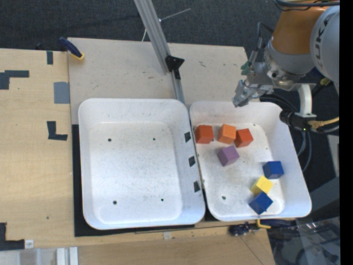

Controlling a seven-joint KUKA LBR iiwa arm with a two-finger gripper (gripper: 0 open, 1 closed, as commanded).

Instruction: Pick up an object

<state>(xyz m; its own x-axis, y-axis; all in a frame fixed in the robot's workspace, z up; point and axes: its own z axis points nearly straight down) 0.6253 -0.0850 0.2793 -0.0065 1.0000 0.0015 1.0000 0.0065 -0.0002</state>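
Seven blocks (pixel 227 155); two bins (pixel 132 106)

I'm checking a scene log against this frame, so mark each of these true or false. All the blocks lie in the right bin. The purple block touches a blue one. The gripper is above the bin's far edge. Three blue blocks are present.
1. All the blocks lie in the right bin: true; the left bin holds none.
2. The purple block touches a blue one: false; it lies just below the orange block, apart from both blue blocks.
3. The gripper is above the right bin's far edge: true.
4. Three blue blocks are present: false; only two, one above the yellow block and one below it.
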